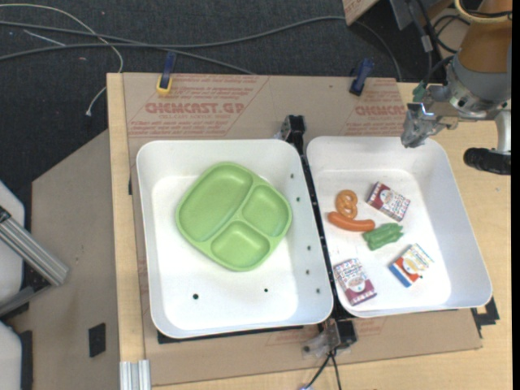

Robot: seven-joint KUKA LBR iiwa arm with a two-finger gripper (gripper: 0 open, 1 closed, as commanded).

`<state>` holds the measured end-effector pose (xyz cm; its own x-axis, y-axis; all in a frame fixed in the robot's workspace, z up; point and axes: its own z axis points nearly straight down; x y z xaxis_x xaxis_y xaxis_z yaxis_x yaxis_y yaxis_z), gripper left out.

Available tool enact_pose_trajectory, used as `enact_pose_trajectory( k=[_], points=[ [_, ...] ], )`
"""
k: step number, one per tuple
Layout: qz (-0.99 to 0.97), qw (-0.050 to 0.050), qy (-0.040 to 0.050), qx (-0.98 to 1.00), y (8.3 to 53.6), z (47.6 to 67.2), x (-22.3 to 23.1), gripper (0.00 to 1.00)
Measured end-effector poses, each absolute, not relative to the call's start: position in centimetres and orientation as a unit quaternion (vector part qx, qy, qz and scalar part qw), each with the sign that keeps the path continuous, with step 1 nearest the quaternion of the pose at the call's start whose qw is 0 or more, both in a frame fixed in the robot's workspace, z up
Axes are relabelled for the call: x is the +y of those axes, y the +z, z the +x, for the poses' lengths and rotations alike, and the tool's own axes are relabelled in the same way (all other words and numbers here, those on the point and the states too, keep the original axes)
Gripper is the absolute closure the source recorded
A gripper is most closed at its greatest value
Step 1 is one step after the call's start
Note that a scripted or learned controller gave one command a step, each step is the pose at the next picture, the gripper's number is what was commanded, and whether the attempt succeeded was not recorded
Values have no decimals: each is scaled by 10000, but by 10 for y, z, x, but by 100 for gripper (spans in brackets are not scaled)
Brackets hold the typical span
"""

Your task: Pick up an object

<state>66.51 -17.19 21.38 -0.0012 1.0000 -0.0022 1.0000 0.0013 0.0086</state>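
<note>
— Cardboard sheeting (244, 104) covers the bench, clamped at its far edge, with dark carpet and loose cables beyond. Where does the gripper (415, 133) sit?

— It hangs over the far rim of the right bin (463, 242), at the end of the grey arm (479, 63) with its orange band. Whether its fingers are spread or closed cannot be told at this angle, and nothing shows between them.

— And the objects for picking?

— All lie nearer the camera than the gripper, well apart from it. Closest is a small red-and-white carton (387, 201). To the gripper's left and further forward lie a pretzel (346, 201) touching a toy hot dog (351, 223), then a green pepper-like piece (383, 236). Furthest forward are a blue-and-white carton (410, 266) and another red-and-white carton (353, 279).

— The other bin?

— Far to the gripper's left, the left bin (162, 299) holds a green divided plate (235, 215).
</note>
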Motion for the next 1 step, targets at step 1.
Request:
enact_pose_trajectory(
  k=[1],
  points=[
    [7059,-21,-4,7083,212,630,-124,100]
  ],
)
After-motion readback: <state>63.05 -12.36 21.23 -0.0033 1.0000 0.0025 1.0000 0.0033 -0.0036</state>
